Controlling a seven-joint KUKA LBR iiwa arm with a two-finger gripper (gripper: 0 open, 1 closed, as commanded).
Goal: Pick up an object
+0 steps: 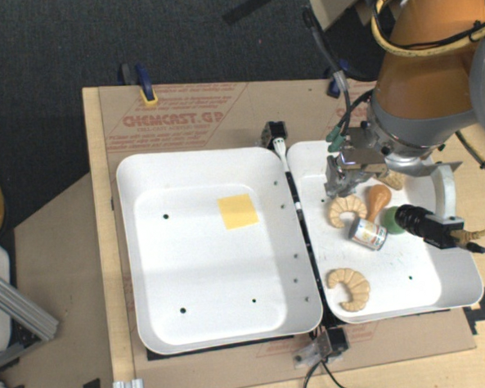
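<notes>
- A flat yellow square lies in the smooth white left bin; the right bin holds two ridged croissants, a small metal can and a tan drumstick shape
- The claw hangs over the upper croissant; whether it is apart or together cannot be told

2 white bins sit on a brown cardboard sheet printed with faded red lettering. The left bin holds a pale yellow square and is dotted with small dark holes. The right bin holds 2 tan, golden-brown croissants, one near the front and one further back, a silver can with a coloured label, an orange-brown drumstick shape and a green piece. The arm is orange above grey, and a blue and yellow clamp grips the cardboard
</notes>
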